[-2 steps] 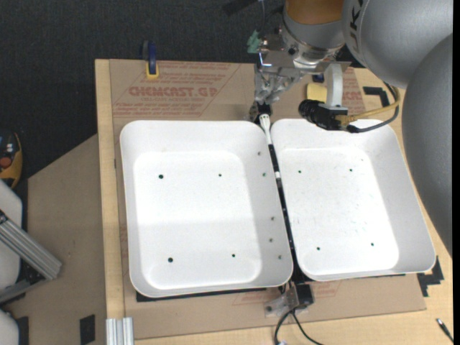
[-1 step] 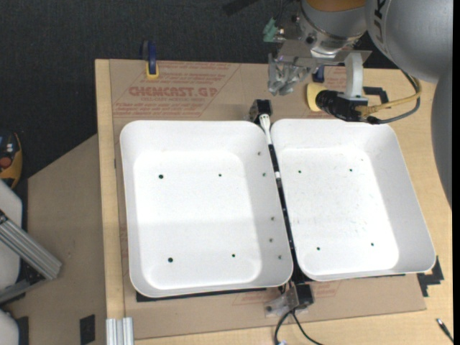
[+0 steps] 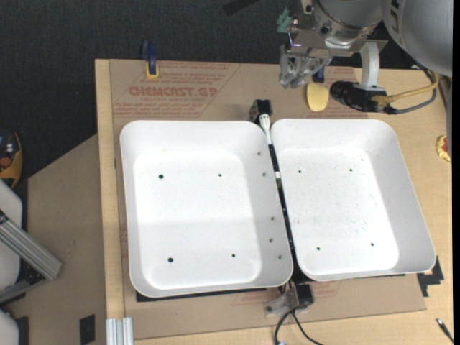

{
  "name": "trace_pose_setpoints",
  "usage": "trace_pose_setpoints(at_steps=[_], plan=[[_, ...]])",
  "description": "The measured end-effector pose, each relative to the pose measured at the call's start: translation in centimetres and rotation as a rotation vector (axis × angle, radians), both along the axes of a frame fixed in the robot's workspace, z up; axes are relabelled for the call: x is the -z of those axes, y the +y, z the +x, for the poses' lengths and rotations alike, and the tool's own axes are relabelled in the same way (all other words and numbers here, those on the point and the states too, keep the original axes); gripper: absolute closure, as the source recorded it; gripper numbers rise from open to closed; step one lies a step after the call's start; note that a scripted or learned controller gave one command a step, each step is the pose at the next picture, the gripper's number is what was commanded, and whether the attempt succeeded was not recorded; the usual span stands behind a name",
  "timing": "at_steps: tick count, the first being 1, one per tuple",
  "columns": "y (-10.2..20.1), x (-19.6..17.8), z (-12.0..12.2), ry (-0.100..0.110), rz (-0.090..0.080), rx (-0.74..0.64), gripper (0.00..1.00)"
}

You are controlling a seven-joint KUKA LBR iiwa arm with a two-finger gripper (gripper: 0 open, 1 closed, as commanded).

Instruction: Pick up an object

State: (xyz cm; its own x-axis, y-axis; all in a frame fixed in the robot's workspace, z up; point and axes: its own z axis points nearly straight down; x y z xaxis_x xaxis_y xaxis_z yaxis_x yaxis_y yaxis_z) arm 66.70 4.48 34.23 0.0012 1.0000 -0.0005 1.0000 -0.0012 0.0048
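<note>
Gripper parked upper right of frame, above the bins' far edge, probably to keep the camera's view clear (can't tell its jaw state); pale yellow object sits just beside it on the bench, outside right bin.

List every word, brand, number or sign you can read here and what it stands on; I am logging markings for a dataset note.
"CHEMCAST G P" in red letters, on the brown paper-covered board under the two shallow white bins.
A second, smaller red line beneath it on the same board: too blurred to read.
Dark letters on the grey robot arm at the top right corner: cut off, not readable.
</note>
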Motion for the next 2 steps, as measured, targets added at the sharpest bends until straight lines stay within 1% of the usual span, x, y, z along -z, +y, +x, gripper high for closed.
trace_pose_setpoints(at_steps=[1,2], plan=[[4.6,8.1,-0.2,0.015,0.001,-0.005,1.0],[1.2,5.7,-1.5,0.007,0.0,0.002,1.0]])
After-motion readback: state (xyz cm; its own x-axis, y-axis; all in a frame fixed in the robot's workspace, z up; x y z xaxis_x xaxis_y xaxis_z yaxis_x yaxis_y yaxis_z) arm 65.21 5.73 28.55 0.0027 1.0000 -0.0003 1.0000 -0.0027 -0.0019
